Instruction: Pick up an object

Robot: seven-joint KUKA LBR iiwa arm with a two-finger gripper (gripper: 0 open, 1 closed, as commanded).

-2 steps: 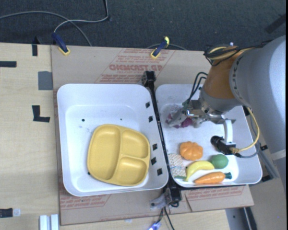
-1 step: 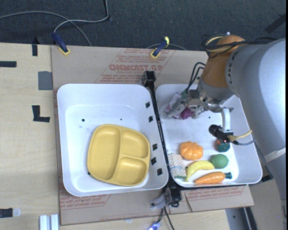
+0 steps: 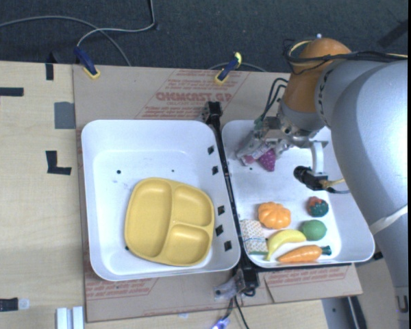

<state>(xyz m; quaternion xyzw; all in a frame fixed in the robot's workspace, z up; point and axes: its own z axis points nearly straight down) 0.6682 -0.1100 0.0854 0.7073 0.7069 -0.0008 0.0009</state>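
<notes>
My gripper [image 3: 255, 153] hangs low over the far part of the right bin [image 3: 296, 184], fingers pointing down-left. A magenta toy, like a bunch of grapes [image 3: 268, 160], lies right at the fingertips, touching or partly between them; a grip on it is not clear. Nearer the front of the same bin lie an orange pumpkin-like toy [image 3: 274, 215], a banana [image 3: 285, 240], a carrot [image 3: 301, 253], a green round fruit [image 3: 314, 229] and a small red-and-green fruit [image 3: 318, 206].
The left bin [image 3: 109, 149] holds a yellow divided plate [image 3: 169, 221]. A patterned cloth-like piece [image 3: 253, 230] lies by the right bin's left wall. A black divider [image 3: 222, 177] with clips runs between the bins. Cables and clamps lie beyond them.
</notes>
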